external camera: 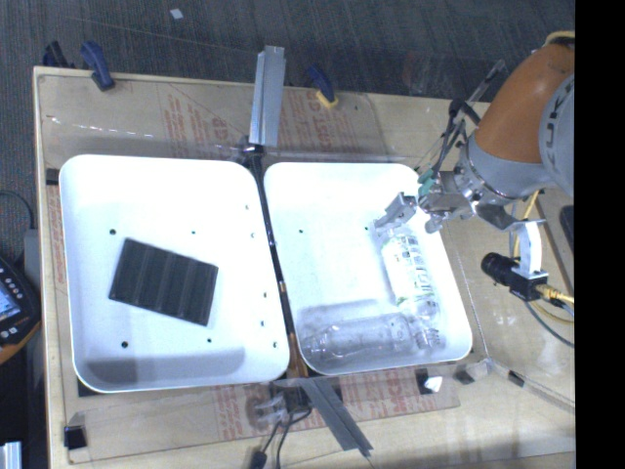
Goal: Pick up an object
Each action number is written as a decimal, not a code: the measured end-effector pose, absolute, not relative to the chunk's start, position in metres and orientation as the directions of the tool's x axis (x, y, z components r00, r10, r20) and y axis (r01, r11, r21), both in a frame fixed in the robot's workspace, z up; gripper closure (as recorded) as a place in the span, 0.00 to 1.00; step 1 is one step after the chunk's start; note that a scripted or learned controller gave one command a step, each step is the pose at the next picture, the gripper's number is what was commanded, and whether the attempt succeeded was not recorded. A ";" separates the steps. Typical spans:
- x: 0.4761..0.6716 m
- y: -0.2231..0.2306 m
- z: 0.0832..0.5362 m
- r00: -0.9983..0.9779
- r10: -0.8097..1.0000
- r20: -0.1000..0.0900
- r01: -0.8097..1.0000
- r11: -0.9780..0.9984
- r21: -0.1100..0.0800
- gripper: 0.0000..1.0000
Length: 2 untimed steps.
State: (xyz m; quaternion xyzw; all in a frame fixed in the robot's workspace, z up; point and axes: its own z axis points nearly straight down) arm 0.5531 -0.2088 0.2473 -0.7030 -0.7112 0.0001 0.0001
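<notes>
My gripper (414, 213) hangs over the upper right corner of the right bin (322, 189), open, with nothing between its fingers. Just below it a clear packet with green print (408, 272) lies along the bin's right wall. A clear plastic bottle (366, 335) lies on its side along the bin's front edge. In the left bin (88, 184) a dark ribbed rectangular slab (163, 281) lies flat, left of centre.
A metal bar (268, 96) stands at the back between the two bins. Blue clamps (98, 66) grip the bench's rear edge. Cables and a black fitting (508, 272) hang from the arm to the right of the right bin.
</notes>
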 end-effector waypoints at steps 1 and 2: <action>0.572 -0.208 0.202 -0.076 0.997 0.002 0.997 0.076 -0.004 0.00; 0.532 -0.189 0.118 -0.015 1.000 0.002 1.000 0.015 -0.005 0.00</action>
